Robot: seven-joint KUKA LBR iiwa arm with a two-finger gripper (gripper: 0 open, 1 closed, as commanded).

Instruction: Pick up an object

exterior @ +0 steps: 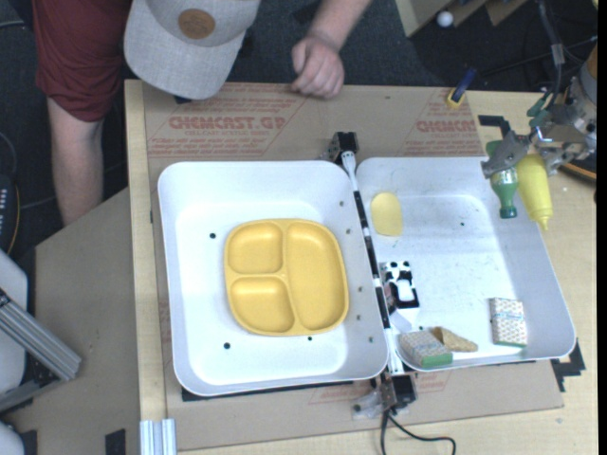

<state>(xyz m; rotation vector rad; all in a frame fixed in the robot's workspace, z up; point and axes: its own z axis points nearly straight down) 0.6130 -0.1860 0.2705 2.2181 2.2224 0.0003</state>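
Jaws (520,164) sit over far right corner of right bin (545,282), w/ a yellow bottle (537,190) and green bottle (505,193) hanging just below; can't tell if either is actually clamped. Yellow divided plate (285,276) lies mid left bin (190,254). Sponge (429,349) and small box (508,320) near right bin's near edge.

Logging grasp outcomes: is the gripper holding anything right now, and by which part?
Cannot be told. The gripper sits at the right bin's far right edge, right over a green bottle and a yellow bottle, but any contact is too blurred to judge.
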